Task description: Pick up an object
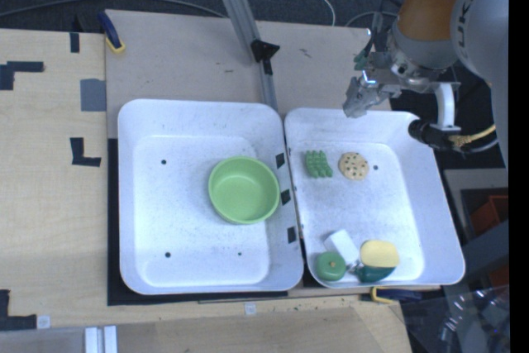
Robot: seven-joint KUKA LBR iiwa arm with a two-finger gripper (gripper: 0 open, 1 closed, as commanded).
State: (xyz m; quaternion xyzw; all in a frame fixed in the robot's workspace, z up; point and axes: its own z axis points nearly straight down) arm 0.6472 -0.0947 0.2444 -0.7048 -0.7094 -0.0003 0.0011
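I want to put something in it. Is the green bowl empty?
Empty. The green bowl sits upright in the left bin, showing a bare green inside.

No readable text, labels, brands or numbers anywhere. Bench surface (50, 178) carries dark tape pieces only, unmarked. The bins' white walls (132, 178) are blank, showing speckles and nothing more.
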